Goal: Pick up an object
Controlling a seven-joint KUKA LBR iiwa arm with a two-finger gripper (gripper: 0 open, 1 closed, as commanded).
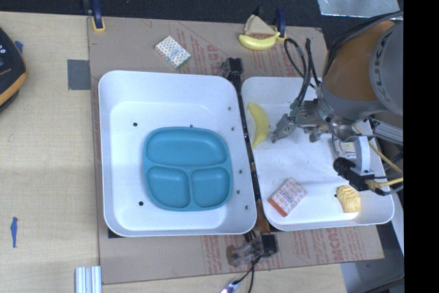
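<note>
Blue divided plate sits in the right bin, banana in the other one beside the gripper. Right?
Not quite. The camera view shows the blue divided plate in the left bin, not the right. The rest stands: the banana lies in the other bin, at its left wall, with the gripper just beside it.

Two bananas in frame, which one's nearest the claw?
The banana inside the right bin, at its left wall. The other banana lies outside, beyond the bins.

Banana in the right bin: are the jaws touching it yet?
Apart. The camera view shows white bin floor between the gripper and the banana.
</note>
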